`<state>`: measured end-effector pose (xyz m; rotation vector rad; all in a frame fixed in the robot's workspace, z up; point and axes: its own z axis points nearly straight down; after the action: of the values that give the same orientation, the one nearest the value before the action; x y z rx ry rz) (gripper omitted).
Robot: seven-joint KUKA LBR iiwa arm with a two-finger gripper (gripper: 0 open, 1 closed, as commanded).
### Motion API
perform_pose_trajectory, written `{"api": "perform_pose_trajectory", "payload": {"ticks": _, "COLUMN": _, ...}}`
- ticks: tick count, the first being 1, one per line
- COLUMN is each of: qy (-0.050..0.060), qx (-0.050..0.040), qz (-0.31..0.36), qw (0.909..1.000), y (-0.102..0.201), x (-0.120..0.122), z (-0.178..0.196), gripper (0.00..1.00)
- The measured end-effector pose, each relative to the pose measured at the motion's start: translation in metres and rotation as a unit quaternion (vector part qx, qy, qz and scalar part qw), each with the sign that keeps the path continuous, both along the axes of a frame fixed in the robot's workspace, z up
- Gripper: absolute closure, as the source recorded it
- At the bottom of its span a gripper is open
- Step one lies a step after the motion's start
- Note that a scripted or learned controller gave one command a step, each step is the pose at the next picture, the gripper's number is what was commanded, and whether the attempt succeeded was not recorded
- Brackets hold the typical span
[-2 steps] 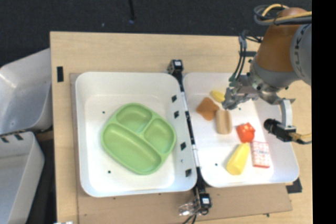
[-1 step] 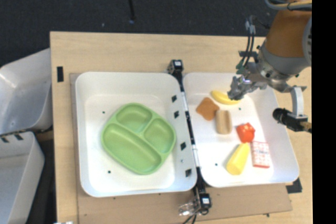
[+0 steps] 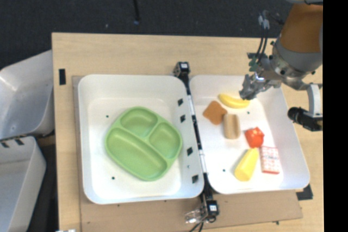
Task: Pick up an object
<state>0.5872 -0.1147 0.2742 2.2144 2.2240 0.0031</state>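
Note:
My gripper hangs over the back of the right bin, its tip just above the right end of a yellow banana. In front of the banana lie an orange-brown block and a tan cylinder. Further forward are a red object, a yellow bottle-shaped item and a small pink-and-white box. Nothing visibly sits between the fingers.
The left bin holds a green divided plate. A black-clipped divider runs between the two bins. The wooden bench borders both, and the arm's orange band rises at the right.

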Motion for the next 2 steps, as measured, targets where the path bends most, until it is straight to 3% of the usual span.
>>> {"api": "perform_pose_trajectory", "payload": {"ticks": 2, "qy": 0.003, "qx": 0.0007, "qz": 0.001, "qw": 1.0000, "y": 0.096, "x": 0.010, "z": -0.024, "gripper": 1.00}}
